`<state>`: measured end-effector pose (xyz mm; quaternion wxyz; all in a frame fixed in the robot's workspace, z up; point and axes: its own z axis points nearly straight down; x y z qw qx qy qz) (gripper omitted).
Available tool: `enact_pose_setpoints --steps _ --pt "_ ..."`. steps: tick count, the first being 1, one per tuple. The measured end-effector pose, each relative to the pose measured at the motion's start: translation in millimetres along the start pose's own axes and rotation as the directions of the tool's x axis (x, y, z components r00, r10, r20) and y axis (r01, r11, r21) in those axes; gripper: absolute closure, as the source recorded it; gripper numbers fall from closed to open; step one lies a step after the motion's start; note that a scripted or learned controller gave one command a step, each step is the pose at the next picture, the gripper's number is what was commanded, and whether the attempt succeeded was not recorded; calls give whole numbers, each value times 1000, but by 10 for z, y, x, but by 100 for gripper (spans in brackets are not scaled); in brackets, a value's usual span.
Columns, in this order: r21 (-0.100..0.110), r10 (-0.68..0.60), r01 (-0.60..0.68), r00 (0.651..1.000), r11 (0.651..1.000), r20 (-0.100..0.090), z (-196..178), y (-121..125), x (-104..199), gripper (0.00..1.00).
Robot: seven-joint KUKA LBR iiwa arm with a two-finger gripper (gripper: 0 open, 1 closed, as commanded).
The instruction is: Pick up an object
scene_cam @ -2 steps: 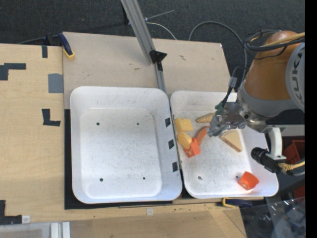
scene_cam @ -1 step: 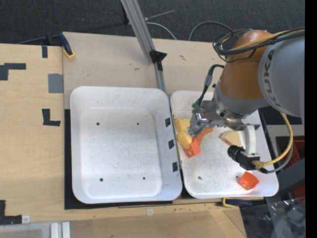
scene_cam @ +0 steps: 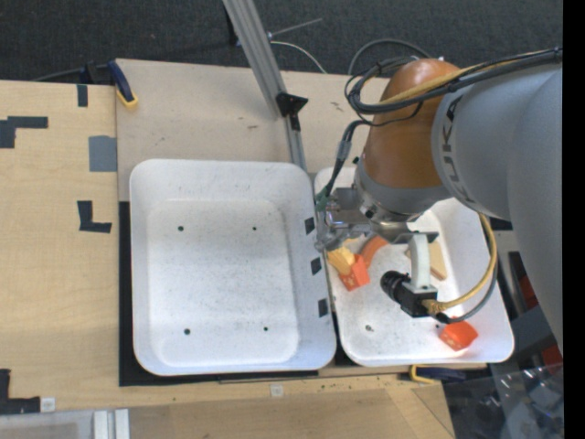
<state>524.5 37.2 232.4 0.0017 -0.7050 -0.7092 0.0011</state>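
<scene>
at the near corner of the right bin (scene_cam: 402, 341) an orange block (scene_cam: 457, 335) lies alone; further in, a yellow piece (scene_cam: 342, 261) and an orange piece (scene_cam: 356, 273) touch, right beside the gripper (scene_cam: 335, 234). it seems poised for a grasp, though i cannot tell whether it is wide or narrow; the next move calls for a clean close on one piece and a straight lift.

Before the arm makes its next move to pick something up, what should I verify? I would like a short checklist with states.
1. Tool above the right white bin: ok.
2. Target close to tool: ok, small yellow block lies just beside it.
3. Target lies free: not ok, an orange block touches it.
4. Room at the bin wall: not ok, both blocks lie near the wall facing the left white bin.
5. Spare target: ok, orange-red block lies alone near a corner.
</scene>
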Motion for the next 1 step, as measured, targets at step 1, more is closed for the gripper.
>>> enact_pose_setpoints --steps 1 --pt "-3 -2 2 1000 1000 -1 -36 196 580 100"
